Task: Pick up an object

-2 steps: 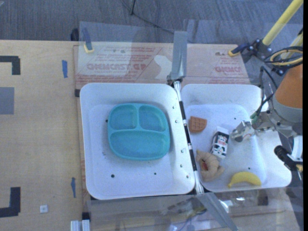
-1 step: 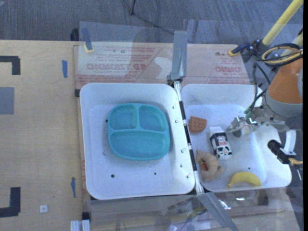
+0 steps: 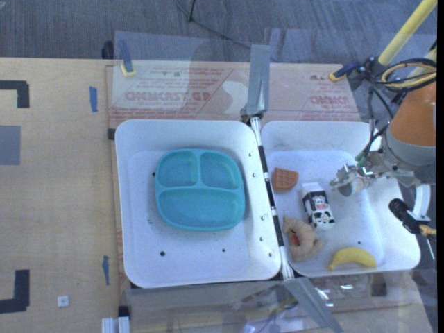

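Note:
The right bin (image 3: 305, 141) holds a brown waffle piece (image 3: 284, 179), a small black-and-white cow-patterned box (image 3: 318, 209), a tan pastry-like toy (image 3: 302, 237) and a yellow banana (image 3: 352, 258). My gripper (image 3: 345, 180) hangs over the right part of this bin, right of the cow box and above the banana. Nothing shows between its fingers. The arm's orange band (image 3: 416, 120) rises at the right edge.
The left bin (image 3: 135, 255) carries a teal divided plate (image 3: 200, 188). A metal divider (image 3: 258, 89) stands behind the seam between the bins. Cables (image 3: 388, 75) and a yellow rod (image 3: 413, 23) crowd the far right. Wooden benchtop (image 3: 52, 186) lies to the left.

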You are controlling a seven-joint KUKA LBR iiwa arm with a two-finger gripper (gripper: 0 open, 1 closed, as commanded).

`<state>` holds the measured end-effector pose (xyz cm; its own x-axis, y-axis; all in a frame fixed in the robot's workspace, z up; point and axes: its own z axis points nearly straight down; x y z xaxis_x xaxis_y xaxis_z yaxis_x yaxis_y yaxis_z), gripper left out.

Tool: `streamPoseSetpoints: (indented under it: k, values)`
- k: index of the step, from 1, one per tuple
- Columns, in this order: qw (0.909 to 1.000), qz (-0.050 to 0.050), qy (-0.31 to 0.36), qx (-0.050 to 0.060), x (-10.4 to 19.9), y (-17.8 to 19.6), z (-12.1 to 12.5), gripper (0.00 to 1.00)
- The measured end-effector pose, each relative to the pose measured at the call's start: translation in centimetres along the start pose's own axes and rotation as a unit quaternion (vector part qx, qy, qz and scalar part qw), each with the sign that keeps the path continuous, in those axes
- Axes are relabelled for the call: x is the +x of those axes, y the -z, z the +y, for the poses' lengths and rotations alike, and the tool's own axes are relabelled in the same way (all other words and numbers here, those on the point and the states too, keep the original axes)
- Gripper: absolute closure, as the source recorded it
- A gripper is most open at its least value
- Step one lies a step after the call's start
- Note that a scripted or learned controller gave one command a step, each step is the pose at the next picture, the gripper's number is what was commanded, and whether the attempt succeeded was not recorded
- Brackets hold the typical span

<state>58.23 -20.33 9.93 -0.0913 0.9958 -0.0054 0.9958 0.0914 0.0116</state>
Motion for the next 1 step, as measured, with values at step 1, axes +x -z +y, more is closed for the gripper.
streamPoseSetpoints:
  k: [1]
  values:
    - [0.9988, 0.002, -0.050, 0.005, 5.61, 10.71, 2.61, 1.00]
